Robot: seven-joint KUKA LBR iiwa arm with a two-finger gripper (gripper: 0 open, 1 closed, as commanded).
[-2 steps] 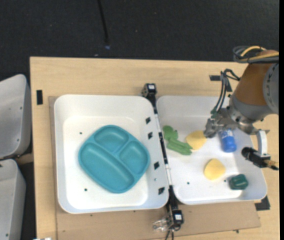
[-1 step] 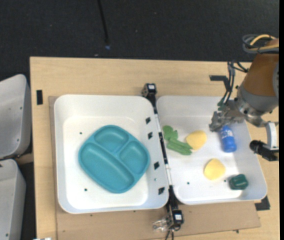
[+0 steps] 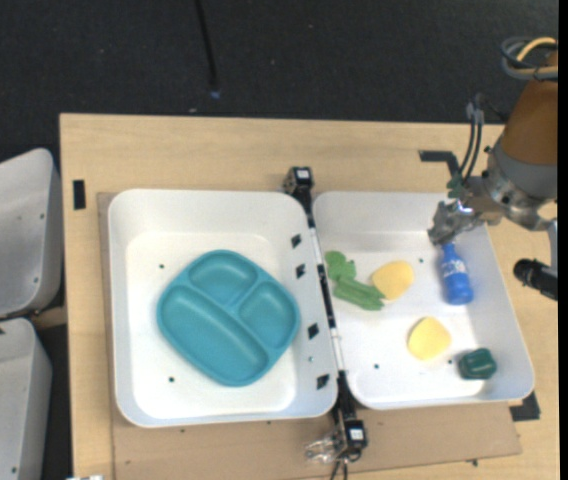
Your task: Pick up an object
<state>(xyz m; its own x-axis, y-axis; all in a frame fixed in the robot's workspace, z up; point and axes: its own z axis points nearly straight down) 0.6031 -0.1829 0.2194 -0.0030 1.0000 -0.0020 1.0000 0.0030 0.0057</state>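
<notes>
A grey robot arm with an orange band (image 3: 534, 123) above its wrist reached in from the right over a pale wooden bench (image 3: 214, 153) that carried two shallow white plastic bins side by side. Its metal two-finger gripper (image 3: 448, 222) hung above the far right part of the right-hand bin (image 3: 364, 208), directly over the top end of a small blue plastic bottle (image 3: 455, 275). Whether the claw was released or clenched could not be told from this angle, and nothing could be seen between its fingers.

The blue bottle lay on the floor of the right-hand bin, lengthwise from far to near, with its cap end toward the gripper. To its left sat a rounded yellow object (image 3: 393, 279), and just beside that, further left, a leafy green toy vegetable (image 3: 350, 281) lay near the divide between the bins. A second rounded yellow object (image 3: 429, 338) rested nearer the camera, well apart from the first, and a small dark green object (image 3: 476, 364) sat close to it in the near right corner.

The left-hand bin (image 3: 134, 218) held a teal plastic plate with three compartments (image 3: 227, 315), lying flat near the middle of the bin floor. Black clips (image 3: 299, 179) joined the bins at the far and near ends of their shared edge.
</notes>
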